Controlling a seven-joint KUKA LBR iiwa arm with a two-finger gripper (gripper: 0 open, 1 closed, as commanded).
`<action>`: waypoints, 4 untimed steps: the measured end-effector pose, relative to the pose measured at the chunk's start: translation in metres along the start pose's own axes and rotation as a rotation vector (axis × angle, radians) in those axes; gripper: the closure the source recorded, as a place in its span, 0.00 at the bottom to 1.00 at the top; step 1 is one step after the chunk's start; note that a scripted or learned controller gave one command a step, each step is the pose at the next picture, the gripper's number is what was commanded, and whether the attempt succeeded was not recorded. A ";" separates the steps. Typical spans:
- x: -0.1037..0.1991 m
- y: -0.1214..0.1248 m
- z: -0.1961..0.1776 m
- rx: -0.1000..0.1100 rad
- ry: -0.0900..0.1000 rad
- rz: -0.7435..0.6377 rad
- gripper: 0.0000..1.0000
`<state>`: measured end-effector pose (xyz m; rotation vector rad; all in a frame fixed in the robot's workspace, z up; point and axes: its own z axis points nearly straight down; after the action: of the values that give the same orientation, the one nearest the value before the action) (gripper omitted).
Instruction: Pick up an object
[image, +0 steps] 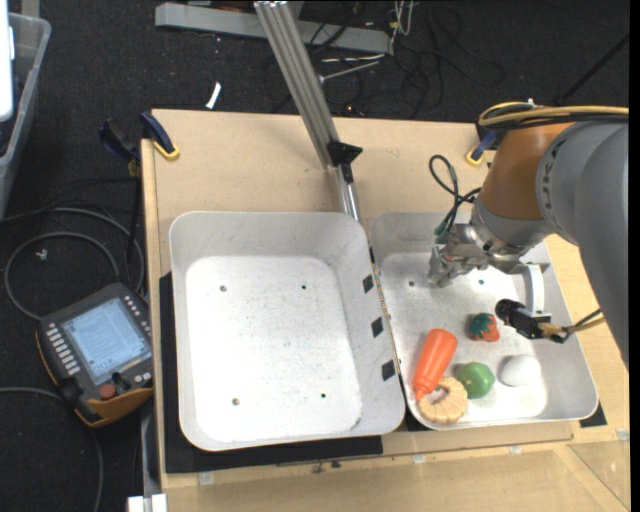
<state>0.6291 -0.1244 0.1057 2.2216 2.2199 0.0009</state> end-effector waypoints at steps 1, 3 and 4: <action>0.003 0.004 -0.044 -0.005 -0.001 -0.003 1.00; -0.004 0.004 -0.147 -0.006 -0.002 -0.003 1.00; 0.051 0.001 -0.133 0.002 0.002 -0.009 1.00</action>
<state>0.6300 -0.0729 0.2390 2.2138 2.2314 0.0005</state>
